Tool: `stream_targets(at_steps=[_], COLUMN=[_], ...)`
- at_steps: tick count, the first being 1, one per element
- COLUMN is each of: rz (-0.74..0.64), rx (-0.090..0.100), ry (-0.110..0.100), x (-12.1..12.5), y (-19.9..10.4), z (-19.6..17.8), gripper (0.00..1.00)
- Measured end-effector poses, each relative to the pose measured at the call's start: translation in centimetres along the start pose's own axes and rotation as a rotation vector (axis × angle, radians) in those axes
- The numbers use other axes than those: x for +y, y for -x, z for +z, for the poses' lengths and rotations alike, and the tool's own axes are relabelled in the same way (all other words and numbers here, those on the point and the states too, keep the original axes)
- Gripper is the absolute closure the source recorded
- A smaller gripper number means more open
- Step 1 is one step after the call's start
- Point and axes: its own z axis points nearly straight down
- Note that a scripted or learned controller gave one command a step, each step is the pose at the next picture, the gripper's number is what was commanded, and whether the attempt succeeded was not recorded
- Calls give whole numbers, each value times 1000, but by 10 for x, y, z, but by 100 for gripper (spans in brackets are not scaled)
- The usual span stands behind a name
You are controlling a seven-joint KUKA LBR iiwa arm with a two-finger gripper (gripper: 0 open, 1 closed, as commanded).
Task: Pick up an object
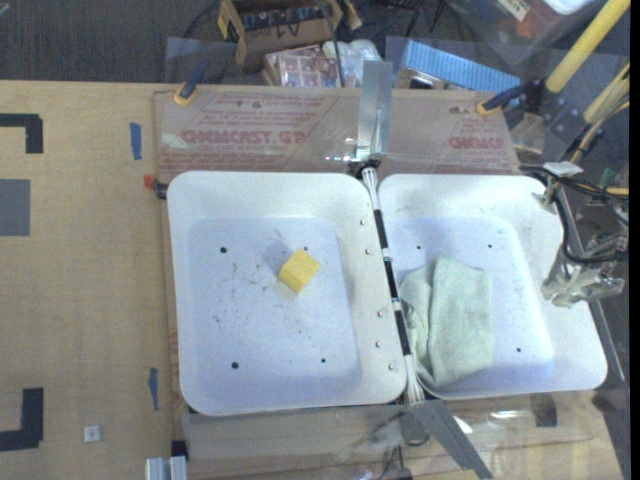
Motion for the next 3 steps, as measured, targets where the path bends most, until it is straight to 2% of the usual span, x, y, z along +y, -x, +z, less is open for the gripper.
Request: stream_targets(at_steps=[1, 2, 3], rz=[-432, -867, -1299], rx=[-1, -1, -2], ry=[-3, -1, 4], x=[-4, -3, 7], y=[-3, -41, -30], z=[-61, -88, -79], gripper=[100, 100, 100])
